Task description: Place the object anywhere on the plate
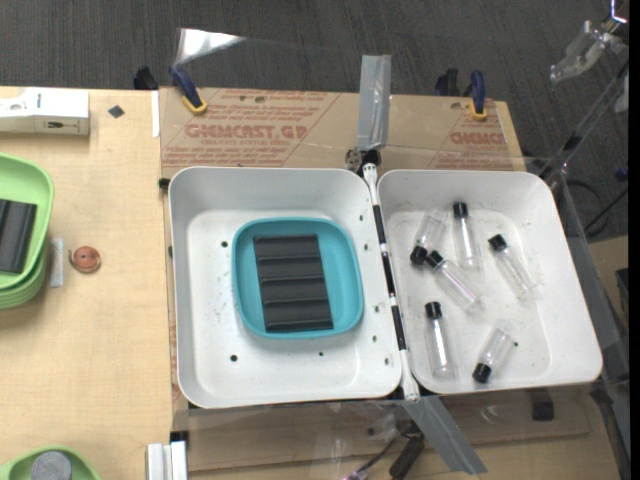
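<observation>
Teal plate (297, 279) at nine o'clock from six capped vials (447, 273), nearest one's long axis perhaps toward four o'clock; hand's state: cannot tell.

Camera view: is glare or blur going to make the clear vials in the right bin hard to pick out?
Camera view: lighting is even and soft, with faint shadows along the right bin walls. The vials are in focus, but their clear bodies nearly vanish against the white floor; the black caps stand out. No strong glare there. The teal plate in the left bin reads sharp.
</observation>
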Motion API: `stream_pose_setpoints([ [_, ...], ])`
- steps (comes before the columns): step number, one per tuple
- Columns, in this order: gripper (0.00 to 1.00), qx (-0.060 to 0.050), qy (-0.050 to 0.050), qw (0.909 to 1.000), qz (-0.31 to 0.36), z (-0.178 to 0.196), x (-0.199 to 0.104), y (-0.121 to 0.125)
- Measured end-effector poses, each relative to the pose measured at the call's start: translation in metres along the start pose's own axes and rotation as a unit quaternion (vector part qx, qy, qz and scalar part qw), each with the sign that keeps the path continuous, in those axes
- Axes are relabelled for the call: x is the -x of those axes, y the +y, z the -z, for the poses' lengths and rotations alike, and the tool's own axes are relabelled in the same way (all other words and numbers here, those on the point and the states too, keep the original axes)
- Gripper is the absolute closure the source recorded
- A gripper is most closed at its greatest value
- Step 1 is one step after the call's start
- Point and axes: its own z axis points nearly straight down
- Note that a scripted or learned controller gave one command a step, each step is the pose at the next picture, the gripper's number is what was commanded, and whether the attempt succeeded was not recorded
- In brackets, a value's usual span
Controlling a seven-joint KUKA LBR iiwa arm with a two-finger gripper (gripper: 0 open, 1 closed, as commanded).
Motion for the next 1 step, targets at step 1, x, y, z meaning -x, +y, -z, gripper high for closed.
stream_pose_setpoints([
  [1,0.00,0.000,0.000,1.0000,0.000,0.0000,0.0000,0.0000],
])
